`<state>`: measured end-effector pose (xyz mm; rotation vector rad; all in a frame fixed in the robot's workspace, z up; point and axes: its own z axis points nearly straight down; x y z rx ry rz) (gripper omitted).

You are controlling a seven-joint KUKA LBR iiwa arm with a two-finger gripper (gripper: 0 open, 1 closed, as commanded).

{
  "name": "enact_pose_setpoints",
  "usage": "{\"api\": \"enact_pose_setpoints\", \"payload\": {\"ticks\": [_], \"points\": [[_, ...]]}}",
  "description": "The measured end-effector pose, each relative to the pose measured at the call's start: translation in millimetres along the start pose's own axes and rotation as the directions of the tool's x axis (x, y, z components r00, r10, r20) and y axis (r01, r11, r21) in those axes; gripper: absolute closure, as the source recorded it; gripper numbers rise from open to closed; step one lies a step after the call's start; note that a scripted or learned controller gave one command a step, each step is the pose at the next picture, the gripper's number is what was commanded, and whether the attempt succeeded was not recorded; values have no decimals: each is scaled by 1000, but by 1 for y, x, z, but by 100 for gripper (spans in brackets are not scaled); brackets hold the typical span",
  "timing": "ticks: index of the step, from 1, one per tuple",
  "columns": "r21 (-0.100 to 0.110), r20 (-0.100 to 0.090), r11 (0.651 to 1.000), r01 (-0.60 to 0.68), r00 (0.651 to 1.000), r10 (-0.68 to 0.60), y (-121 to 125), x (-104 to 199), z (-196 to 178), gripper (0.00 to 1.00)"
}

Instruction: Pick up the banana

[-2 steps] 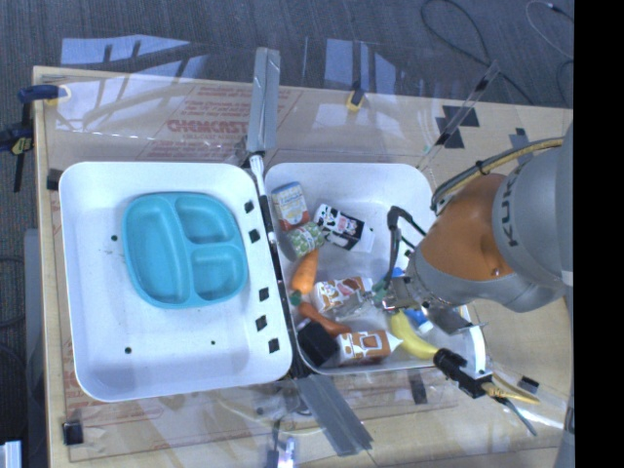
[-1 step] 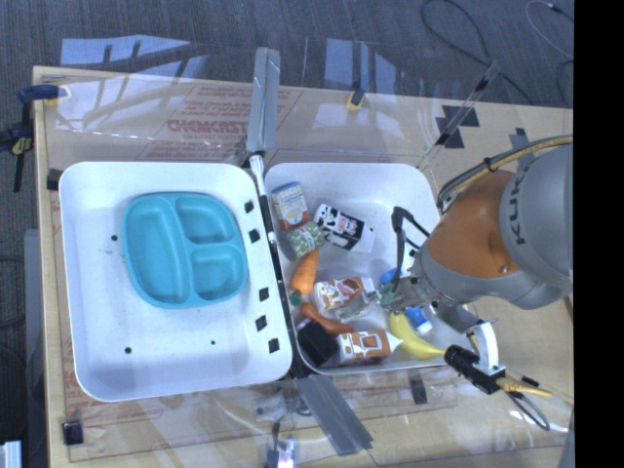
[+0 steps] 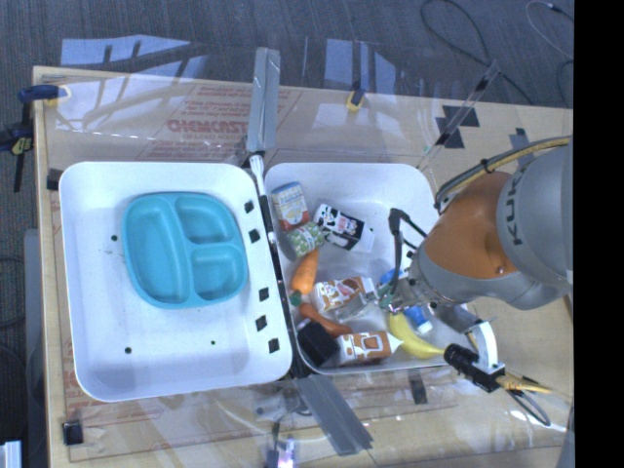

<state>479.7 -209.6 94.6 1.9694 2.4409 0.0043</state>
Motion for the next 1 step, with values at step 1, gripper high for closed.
{"api": "enact_pose_setpoints", "payload": {"ticks": [1], "points": [[0, 0, 1000, 0, 1000, 0, 0, 0, 0, 0]]}}
